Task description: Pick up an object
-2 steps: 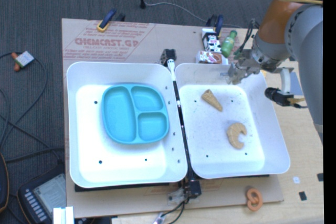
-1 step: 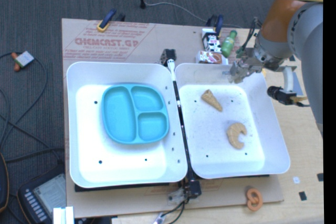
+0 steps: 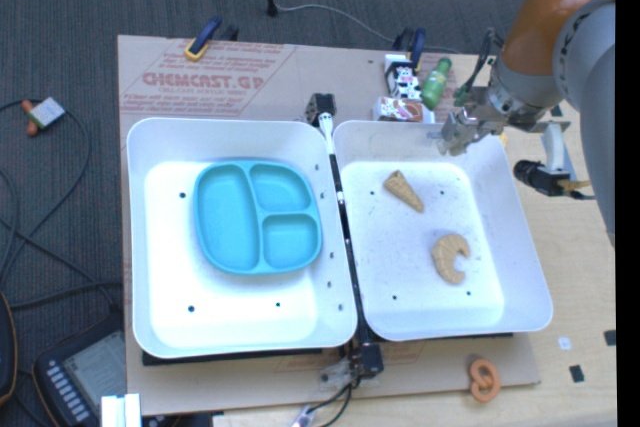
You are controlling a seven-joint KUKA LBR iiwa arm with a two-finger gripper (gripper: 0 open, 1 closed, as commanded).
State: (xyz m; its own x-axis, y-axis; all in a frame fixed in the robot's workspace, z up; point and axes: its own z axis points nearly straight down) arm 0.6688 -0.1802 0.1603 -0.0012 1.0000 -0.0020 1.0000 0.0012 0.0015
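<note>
Croissant [image 3: 451, 257] — a curled tan piece — lies in the near part of the right bin [image 3: 520, 245], on the bin floor toward its right side. Beyond it, nearer the far-left part of the same bin, lies a wedge [image 3: 404, 190], tan and pointed, well apart from the croissant. In front of both bins, on the bench edge, sits a small orange ring [image 3: 484, 379].

To the left, the left bin [image 3: 160, 315] holds a blue tray [image 3: 257, 216] with three compartments, lying flat in the middle.

Farther back, the gripper [image 3: 456, 137] hangs over the far rim of the right bin, near its far-right corner — nothing shows between its fingers, and whether they are parted or closed I cannot tell. Behind it stands a green bottle [image 3: 435, 83] beside a small printed box [image 3: 401, 98] on the cardboard.
</note>
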